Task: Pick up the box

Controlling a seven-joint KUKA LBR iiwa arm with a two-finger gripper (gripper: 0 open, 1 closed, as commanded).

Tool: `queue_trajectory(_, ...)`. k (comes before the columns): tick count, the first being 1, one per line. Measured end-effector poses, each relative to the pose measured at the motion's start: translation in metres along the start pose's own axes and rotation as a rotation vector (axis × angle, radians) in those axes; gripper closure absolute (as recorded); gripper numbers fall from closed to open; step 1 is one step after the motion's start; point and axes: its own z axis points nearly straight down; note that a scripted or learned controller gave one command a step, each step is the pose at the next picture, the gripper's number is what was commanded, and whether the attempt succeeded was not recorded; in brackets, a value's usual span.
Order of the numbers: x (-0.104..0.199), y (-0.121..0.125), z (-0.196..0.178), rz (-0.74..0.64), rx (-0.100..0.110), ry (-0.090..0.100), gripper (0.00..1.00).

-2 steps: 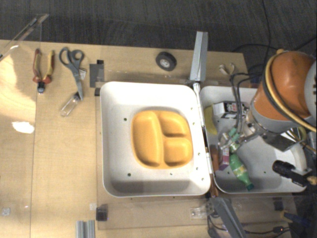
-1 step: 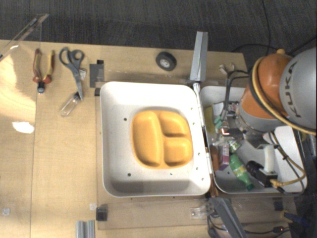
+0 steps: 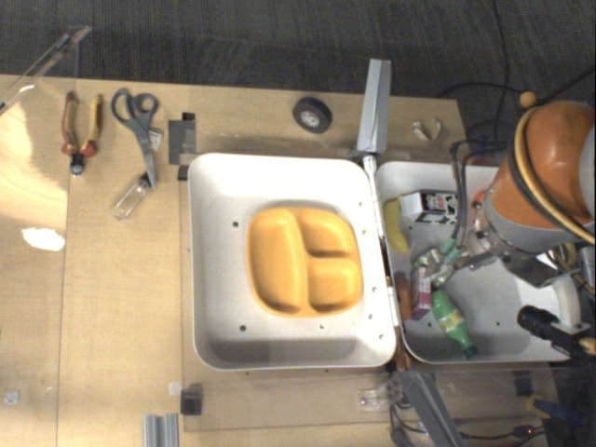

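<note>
A small white box (image 3: 428,203) with dark print lies flat at the back of the right bin (image 3: 503,347), near its left wall. The grey arm with its orange band (image 3: 549,170) reaches in from the right and covers much of that bin. My gripper (image 3: 453,255) hangs low over the bin's middle, a little in front of and to the right of the box, above a cluster of small items. The arm's body hides the gripper's tip, and nothing can be seen held in it.
In the right bin lie a green bottle (image 3: 453,320), a dark red tube (image 3: 423,292) and a yellow item (image 3: 395,227) against the left wall. The left bin (image 3: 216,259) holds a yellow compartment tray (image 3: 303,259). Scissors (image 3: 142,124), pliers (image 3: 78,128) and a tape roll (image 3: 312,114) lie on the bench.
</note>
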Motion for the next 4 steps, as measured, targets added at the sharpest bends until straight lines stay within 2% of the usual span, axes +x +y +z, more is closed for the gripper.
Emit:
queue_trajectory(1, 0.045, 0.035, -0.053, 0.627, 0.003, 0.0, 1.0)
queue_trajectory(2, 0.026, 0.008, -0.043, 0.338, 0.004, 0.0, 1.0)
queue_trajectory(3, 0.012, 0.004, -0.022, 0.076, 0.002, 0.001, 1.0)
queue_trajectory(4, 0.034, 0.086, -0.004, 0.505, 0.004, 0.0, 1.0)
